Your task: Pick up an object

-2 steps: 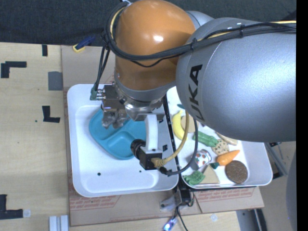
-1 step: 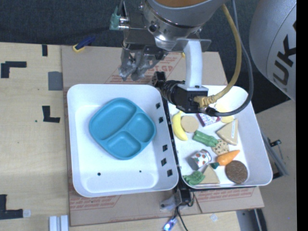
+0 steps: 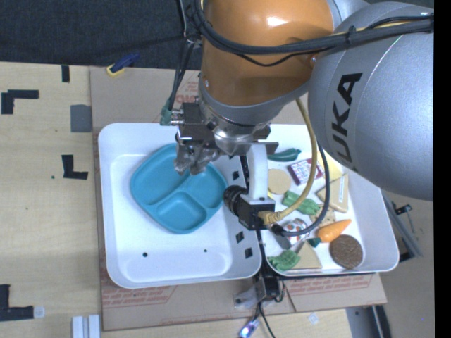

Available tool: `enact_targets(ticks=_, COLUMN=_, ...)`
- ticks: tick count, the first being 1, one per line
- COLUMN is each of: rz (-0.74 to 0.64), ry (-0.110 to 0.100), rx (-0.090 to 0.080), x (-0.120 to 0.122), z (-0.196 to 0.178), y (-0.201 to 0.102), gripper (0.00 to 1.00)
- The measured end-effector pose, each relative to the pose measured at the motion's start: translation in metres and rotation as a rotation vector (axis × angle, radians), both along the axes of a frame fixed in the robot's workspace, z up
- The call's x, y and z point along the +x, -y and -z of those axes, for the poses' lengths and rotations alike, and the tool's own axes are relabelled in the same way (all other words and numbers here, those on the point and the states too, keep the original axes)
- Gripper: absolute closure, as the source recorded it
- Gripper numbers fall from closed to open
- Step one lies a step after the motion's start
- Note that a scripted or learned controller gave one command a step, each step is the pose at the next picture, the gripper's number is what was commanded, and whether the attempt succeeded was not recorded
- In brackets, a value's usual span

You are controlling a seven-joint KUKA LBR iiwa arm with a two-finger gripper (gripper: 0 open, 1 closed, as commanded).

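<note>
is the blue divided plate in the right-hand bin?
No, the blue divided plate lies in the left bin, while the right bin holds the carrot and other small items.

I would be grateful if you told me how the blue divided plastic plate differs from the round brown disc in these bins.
The blue divided plastic plate lies in the left white bin; the round brown disc lies in the right white bin. The plate is far larger than the disc. The plate has moulded compartments, while the disc looks flat. The gripper is at the plate's upper edge, far from the disc. Both lie flat.
</note>
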State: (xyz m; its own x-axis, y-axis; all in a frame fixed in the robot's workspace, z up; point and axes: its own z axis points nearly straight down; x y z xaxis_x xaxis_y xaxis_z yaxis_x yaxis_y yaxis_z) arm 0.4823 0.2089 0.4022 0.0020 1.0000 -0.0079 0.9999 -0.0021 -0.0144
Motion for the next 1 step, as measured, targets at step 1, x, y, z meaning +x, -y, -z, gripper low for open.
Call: enact_targets(ticks=1, rz=-0.004, ry=0.011, rx=0.005, x=0.0012, z=-0.0177, y=-0.0018, gripper=1.0)
